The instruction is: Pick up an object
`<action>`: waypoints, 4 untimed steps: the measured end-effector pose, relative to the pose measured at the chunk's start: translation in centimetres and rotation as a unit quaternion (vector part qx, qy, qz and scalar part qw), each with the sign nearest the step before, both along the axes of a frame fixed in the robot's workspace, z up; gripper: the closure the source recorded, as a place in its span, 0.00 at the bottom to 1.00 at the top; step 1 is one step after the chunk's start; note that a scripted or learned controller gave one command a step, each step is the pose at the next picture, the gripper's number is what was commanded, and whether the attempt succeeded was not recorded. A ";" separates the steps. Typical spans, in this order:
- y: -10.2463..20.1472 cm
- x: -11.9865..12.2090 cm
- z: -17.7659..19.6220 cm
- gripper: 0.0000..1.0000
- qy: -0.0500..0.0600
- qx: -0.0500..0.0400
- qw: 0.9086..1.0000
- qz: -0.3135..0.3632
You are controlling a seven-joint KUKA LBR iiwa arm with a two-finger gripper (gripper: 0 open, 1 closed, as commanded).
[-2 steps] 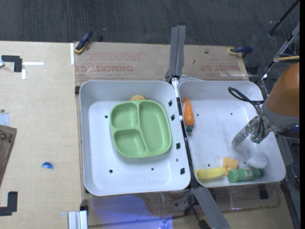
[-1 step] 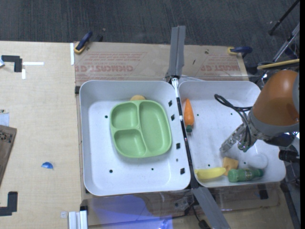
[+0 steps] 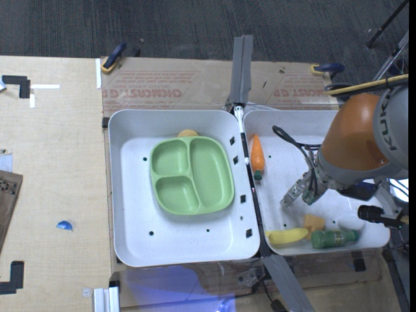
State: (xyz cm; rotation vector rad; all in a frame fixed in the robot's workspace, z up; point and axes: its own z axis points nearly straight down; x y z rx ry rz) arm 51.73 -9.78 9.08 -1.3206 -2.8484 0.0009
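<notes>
My gripper (image 3: 300, 194) hangs low over the middle of the right bin (image 3: 279, 216), reaching in from the right under the orange wrist band. Nothing shows between its fingers (image 3: 290, 197). An orange carrot (image 3: 257, 155) lies by the bin's left wall, up and to the left of the gripper. Along the front wall lie a yellow banana (image 3: 288, 236), a small orange block (image 3: 314, 223) and a green bottle (image 3: 334, 238), all just below the gripper and apart from it.
The left bin (image 3: 130, 226) holds a green divided plate (image 3: 192, 175) with a small yellow object (image 3: 188, 134) peeking out behind its far edge. A grey divider bar (image 3: 242, 70) stands between the bins at the back. Black cables run beside the wrist.
</notes>
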 end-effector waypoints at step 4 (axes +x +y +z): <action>4.9 6.9 15.1 1.00 -0.002 -0.001 1.000 0.028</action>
